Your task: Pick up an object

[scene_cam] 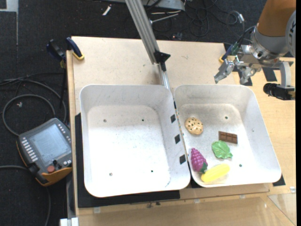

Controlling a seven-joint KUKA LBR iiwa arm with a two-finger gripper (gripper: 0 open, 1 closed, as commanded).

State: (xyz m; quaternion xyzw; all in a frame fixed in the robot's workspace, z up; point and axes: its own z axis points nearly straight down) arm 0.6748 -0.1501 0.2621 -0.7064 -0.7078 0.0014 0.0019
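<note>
Below my spread, empty fingers (233, 73), the round speckled cookie (194, 125) lies clear; my arm's upper part is cut off.

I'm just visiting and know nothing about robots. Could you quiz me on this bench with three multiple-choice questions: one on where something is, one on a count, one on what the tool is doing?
1. Where does the cookie lie?
A. In the left bin
B. In the right bin
C. On the bare bench

2. How many things lie in the right bin?
A. Three
B. Five
C. Seven

3. How are the fingers of the tool?
A. Spread open, holding nothing
B. Shut on the cookie
C. Shut on the corn cob

Answers:
1. B, it sits near that bin's left wall.
2. B, cookie, chocolate piece, green leaf, purple grapes and yellow corn cob.
3. A, the fingers stand apart above the bin's far rim with nothing between them.
</note>
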